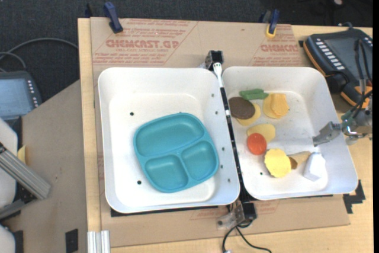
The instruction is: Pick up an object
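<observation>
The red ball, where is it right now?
The red ball lies in the right bin, near its left wall, just below the pale yellow piece and up-left of the yellow lemon-like object.

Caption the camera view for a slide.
Tool over right bin of toy food; teal tray in left bin.

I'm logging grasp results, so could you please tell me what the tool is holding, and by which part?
Nothing is held: the tool hangs at the right bin's right side with no object between its fingers.
</observation>
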Controlling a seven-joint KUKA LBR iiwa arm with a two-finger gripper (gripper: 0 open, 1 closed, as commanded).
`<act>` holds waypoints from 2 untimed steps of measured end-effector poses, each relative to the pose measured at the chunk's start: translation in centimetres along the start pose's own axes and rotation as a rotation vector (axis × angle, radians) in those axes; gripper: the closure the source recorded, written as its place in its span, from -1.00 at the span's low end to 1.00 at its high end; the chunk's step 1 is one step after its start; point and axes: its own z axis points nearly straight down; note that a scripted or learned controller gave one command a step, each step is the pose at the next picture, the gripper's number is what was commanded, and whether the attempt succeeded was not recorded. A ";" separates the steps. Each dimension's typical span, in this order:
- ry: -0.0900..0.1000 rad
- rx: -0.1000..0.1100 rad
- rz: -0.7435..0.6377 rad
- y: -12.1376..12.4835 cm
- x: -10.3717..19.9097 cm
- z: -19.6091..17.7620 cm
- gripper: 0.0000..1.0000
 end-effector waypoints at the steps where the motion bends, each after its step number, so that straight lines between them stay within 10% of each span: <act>1: 0.004 0.004 -0.003 -0.1 4.7 11.2 -1.00; 2: -0.001 -0.003 0.000 0.0 4.4 9.8 1.00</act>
